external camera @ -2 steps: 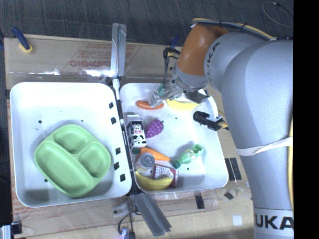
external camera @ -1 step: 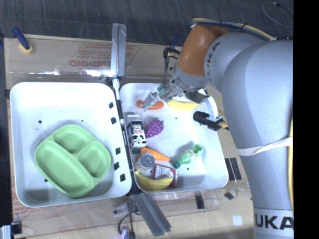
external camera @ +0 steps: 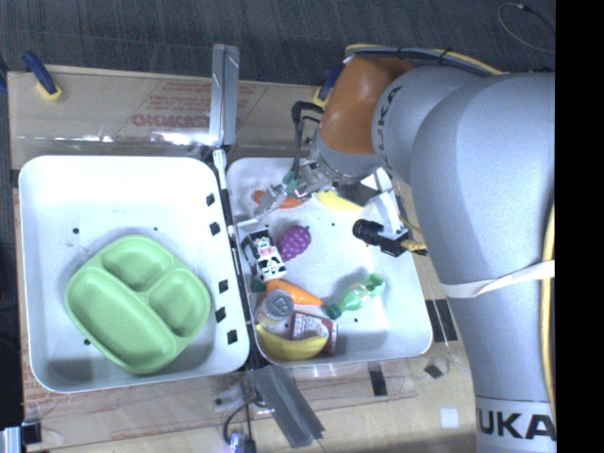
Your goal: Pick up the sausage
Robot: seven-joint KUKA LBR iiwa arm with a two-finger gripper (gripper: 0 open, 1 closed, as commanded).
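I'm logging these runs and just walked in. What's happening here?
The grey arm reaches in from the right, with its gripper low over the far left corner of the right bin. A small reddish-orange piece, possibly the sausage, lies right beside it; whether it is gripped can't be told. Purple grapes, a carrot and a banana lie nearer the front of that bin. The left bin holds a green divided plate.
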